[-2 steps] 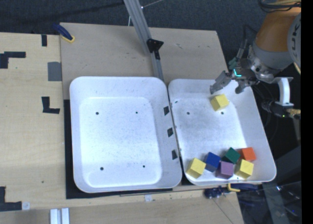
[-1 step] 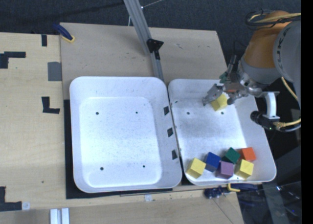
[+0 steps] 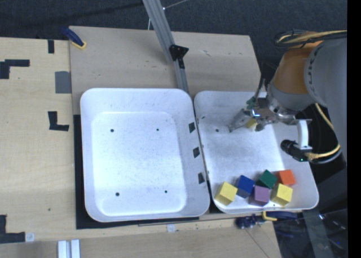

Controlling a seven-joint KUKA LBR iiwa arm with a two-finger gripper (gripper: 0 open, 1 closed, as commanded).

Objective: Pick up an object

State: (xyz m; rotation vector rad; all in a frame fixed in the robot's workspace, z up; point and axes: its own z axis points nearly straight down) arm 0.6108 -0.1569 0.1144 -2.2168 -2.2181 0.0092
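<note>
No brand, label or readable writing is showing on anything here. The grey arm with its orange band (image 3: pixel 290 74) is reaching in from the right and hanging over the far part of the right shallow white bin (image 3: pixel 225 150), its bulky upper housing running off the frame edge. The hand (image 3: pixel 243 120) is sitting low over the bin floor, away from the cubes; its dark fingers are appearing spread, with nothing between them, though the parts are small and blurred.

Six small cubes are clustering at the near right corner of that bin: a yellow cube (image 3: pixel 227 193) at the left end, a blue cube (image 3: pixel 245 185) just beside it, a purple cube (image 3: pixel 261 195), a green cube (image 3: pixel 267 179), an orange cube (image 3: pixel 286 177) and a second yellow cube (image 3: pixel 283 194). They are lying so close that which ones are touching cannot be told.

The left shallow white bin (image 3: pixel 90 138) is lying alongside on the pale wooden desk (image 3: pixel 34 167). A slanted grey metal pole (image 3: pixel 161 20) is crossing the desk's far side, its top cut off by the frame.
</note>
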